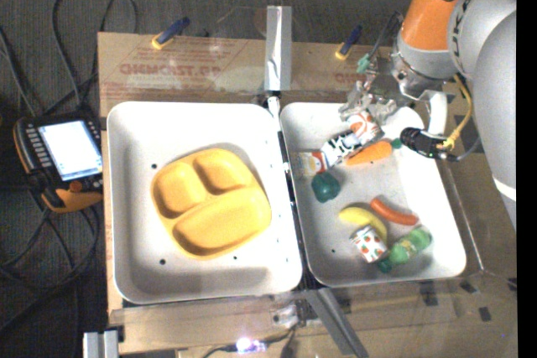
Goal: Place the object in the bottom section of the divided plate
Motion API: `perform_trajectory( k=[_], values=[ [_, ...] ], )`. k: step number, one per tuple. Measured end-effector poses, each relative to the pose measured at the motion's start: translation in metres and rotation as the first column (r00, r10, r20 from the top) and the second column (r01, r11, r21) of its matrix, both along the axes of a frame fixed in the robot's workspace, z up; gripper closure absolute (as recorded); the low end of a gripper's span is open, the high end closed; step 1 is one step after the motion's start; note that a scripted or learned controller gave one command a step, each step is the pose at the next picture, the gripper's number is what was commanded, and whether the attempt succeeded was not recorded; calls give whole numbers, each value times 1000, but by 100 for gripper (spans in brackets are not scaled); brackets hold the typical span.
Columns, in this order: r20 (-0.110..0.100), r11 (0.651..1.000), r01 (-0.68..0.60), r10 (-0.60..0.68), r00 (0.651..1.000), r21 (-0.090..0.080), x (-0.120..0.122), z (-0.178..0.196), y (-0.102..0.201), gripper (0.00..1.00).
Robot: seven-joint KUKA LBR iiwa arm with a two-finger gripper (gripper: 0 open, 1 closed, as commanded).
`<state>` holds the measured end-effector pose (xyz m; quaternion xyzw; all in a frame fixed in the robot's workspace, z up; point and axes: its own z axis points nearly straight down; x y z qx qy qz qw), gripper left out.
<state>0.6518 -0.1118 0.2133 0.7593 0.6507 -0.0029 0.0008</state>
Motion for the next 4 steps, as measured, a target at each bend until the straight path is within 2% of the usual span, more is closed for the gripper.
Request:
perform_trajectory(
  k=[1, 2, 3, 4],
  values=[
    [0, 998, 58, -58, 998, 4, -32, -10, 78, 100],
    [-1, 1000, 21, -21, 1000, 4, -61, -31, 145, 100],
    [-2, 1000, 21, -21, 1000, 4, -61, -31, 145, 0],
    [-1, 995, 100, -100, 995, 3, -80, 17, 147, 0]
  ],
)
